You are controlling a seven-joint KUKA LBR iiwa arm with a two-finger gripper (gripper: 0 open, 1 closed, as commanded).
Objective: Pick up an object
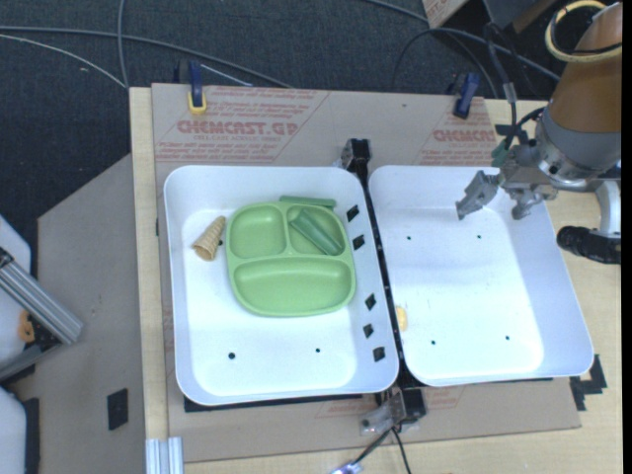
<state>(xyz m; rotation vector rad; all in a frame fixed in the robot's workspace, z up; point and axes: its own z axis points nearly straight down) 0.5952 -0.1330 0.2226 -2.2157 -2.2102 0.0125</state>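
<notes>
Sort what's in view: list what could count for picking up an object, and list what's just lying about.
For the job:
- gripper, above the right bin
- green divided plate, in the left bin
- green piece, on the plate
- cone, beside the plate
- small yellow bit, right bin

Lying about:
- blue clamps
- cables

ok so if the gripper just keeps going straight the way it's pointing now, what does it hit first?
Probably the bare white floor of the right bin. The gripper hangs over that bin's far part, pointing down and slightly left; nothing lies in that line, though depth is hard to judge from one view.
</notes>
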